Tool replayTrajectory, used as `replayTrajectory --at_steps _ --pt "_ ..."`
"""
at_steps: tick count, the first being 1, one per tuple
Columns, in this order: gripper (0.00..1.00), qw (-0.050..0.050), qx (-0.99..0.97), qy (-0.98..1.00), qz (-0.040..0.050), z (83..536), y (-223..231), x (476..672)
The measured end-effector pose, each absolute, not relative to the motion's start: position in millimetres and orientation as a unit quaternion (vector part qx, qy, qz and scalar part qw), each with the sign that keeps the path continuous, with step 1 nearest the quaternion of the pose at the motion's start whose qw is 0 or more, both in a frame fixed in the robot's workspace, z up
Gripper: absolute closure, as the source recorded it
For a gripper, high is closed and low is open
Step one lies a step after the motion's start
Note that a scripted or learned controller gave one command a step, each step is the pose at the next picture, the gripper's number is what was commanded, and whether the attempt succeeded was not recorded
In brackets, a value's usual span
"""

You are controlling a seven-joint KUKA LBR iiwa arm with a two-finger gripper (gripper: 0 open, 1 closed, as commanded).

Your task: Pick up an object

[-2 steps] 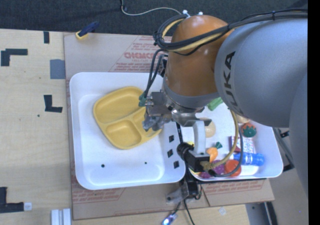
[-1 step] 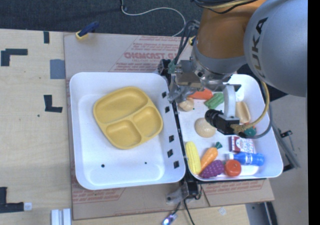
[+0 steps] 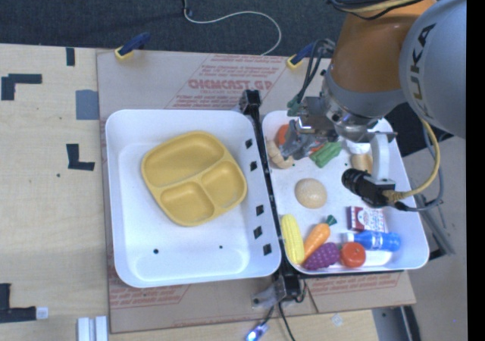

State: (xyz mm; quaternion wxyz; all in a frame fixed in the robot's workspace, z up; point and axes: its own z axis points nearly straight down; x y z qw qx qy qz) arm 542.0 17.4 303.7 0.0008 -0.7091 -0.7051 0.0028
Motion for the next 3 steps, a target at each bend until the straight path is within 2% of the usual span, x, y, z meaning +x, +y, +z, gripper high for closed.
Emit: replayTrajectory --at_steps 1,2,3 --pt "1.0 0.003 -0.703 -0.711 0.002 298.3 117.9 499.4" --pt "1.0 -0.001 -0.709 -0.705 0.0004 351.0 54.9 495.4" --pt "1.0 0.0 -0.706 -0.709 -0.0001 397.1 82.7 489.8"
